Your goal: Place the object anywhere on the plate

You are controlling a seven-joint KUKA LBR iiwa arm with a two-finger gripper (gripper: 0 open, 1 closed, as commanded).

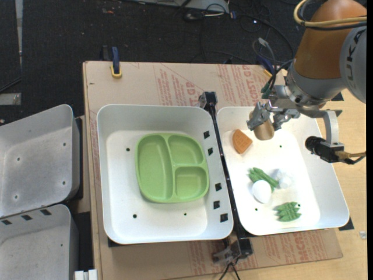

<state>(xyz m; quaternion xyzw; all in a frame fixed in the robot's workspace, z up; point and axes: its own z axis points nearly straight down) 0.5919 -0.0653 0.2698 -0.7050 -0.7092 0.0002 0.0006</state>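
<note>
A light green divided plate [172, 168] lies in the middle of the left bin [116, 214]. My gripper [262, 125] hangs over the back left part of the right bin [326, 209]. It is just right of and above an orange wedge-shaped piece [242, 141]. A small brownish shape [264, 132] sits at the gripper's tip; whether it is a held thing or part of the hand is unclear. Nothing lies on the plate.
Toward the front of the right bin lie a green leafy piece [263, 175], a white egg-like thing [261, 192], a pale lump [285, 179] and a green pod [287, 212]. A black divider [220, 162] runs between the bins. Spare white trays [35, 156] sit at far left.
</note>
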